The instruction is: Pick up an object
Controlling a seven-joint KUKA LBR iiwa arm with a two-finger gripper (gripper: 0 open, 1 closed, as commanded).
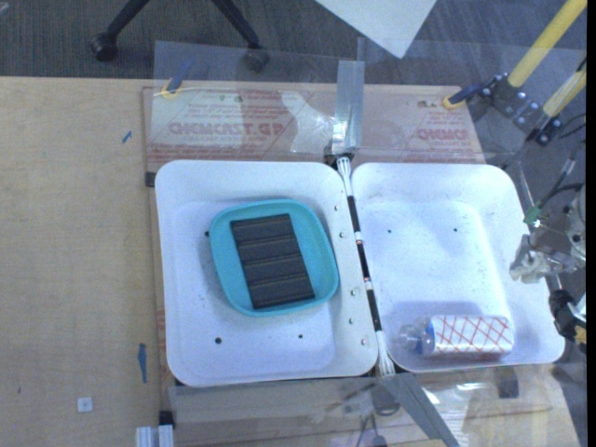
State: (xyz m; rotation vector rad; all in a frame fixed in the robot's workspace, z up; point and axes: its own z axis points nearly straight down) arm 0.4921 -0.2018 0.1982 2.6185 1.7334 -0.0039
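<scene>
The gripper [538, 261] sits at the right edge of the view, just outside the right rim of the right bin [438, 203]. It appears as a pale metal assembly with cables around it. Whether it is open or closed cannot be determined from this angle, and nothing can be seen held in it.

The right bin contains one item: a bottle [458, 335] lying on its side along the near wall. Its cap end points toward the divider between the bins. Its wrap is white with a red crosshatch pattern. No text on it is legible. The bottle lies near the gripper but apart from it.

The left bin [186, 343] contains a teal tray [222, 250] with rounded corners, placed slightly tilted near the bin's centre. A dark ribbed block [272, 261] lies in the tray, divided into four bands.

Both bins stand side by side, touching at the central seam, on a wooden bench [65, 250]. Behind them lies a clear sheet [233, 128] bearing faded red lettering; the words are too blurred to read reliably.
</scene>
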